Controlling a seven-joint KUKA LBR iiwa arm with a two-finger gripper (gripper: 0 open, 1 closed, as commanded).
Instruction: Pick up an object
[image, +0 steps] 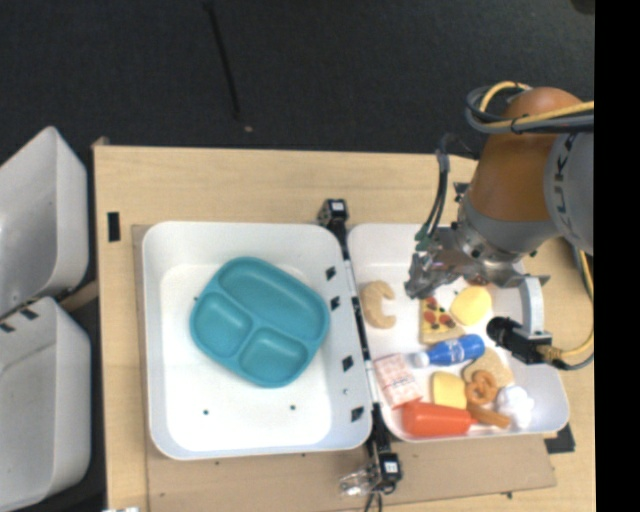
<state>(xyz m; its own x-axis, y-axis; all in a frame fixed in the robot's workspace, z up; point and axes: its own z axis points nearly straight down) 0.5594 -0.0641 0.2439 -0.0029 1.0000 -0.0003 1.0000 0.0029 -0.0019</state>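
The grey arm with the orange band (520, 170) reaches in from the right and is cut off at the frame edge, and its bulk hides the upper right part of the right shallow white bin (385, 245). The dark end effector (428, 278) hangs low over that bin, just above a small pizza-slice toy (436, 318); it reads as a dark tangle against the white floor, and I cannot tell how it is set or whether it touches anything.

Two bins sit side by side on the pale wooden counter (250, 165). The left shallow white bin (165, 400) holds one thing, a teal plastic tray with three compartments (260, 320).

The right bin holds a crowd of small toys: one tan curved croissant-like piece (378, 303), one yellow lemon-shaped piece (471, 303), one blue and white bottle (452, 351) lying on its side, one pink and white packet (392, 377), one yellow block (449, 390), one long orange-red carrot-like piece (436, 420) along the near wall, one brown pretzel shape (485, 385), and a white lump (517, 402) in the corner too blurred to identify. These last pieces overlap, so their edges are hard to separate.
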